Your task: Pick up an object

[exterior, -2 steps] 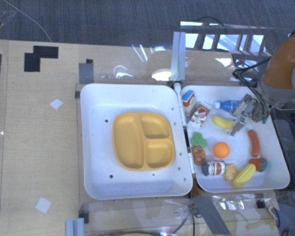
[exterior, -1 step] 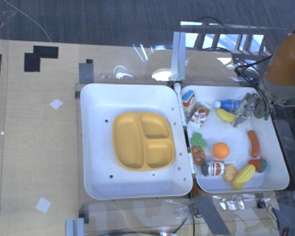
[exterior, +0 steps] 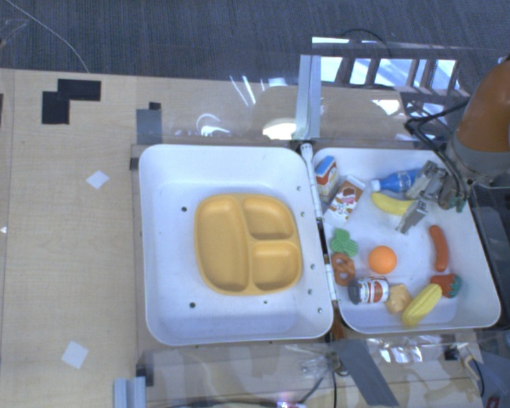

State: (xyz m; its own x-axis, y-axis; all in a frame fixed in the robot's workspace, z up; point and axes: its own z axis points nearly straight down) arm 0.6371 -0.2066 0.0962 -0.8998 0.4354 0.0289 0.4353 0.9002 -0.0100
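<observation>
Toy foods are lying scattered in the right bin (exterior: 484, 308): a banana (exterior: 391, 203) beside a blue bottle (exterior: 399, 181), an orange (exterior: 382, 259), a sausage (exterior: 440, 247), corn (exterior: 421, 303), two cartons (exterior: 338, 189) and a can (exterior: 370, 291).

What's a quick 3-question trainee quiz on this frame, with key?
1. True or false: the yellow divided tray lies in the left bin.
2. Which toy lies nearest the pincer: A banana, B corn cob, C pretzel?
3. Fill in: the orange lies in the ___ bin.

Key: 1 true; 2 A; 3 right.
</observation>
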